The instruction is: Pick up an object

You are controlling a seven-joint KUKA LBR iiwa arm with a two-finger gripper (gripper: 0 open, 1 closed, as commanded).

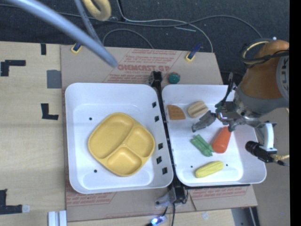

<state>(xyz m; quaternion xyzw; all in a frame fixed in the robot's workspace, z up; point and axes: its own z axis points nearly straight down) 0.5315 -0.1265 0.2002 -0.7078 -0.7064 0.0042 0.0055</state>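
The right bin (249, 173) holds several toy foods. An orange-red carrot (221, 141) lies near the middle, with a green vegetable piece (201, 145) just to its left and a yellow corn cob (209, 169) in front. A tan bun (197, 108) and a brown bread slice (176, 112) lie at the back left. My gripper (220, 121) hangs over the carrot's upper end, open. One dark finger (203, 123) sticks out to the left toward the bun. Nothing shows between the fingers.
In the left bin (75, 126) lies a yellow compartment plate (122, 142). A small teal ball (174, 77) rests on the cardboard behind the bins. A grey pole (61, 20) slants across the top left. Cables run over the dark floor at the back.
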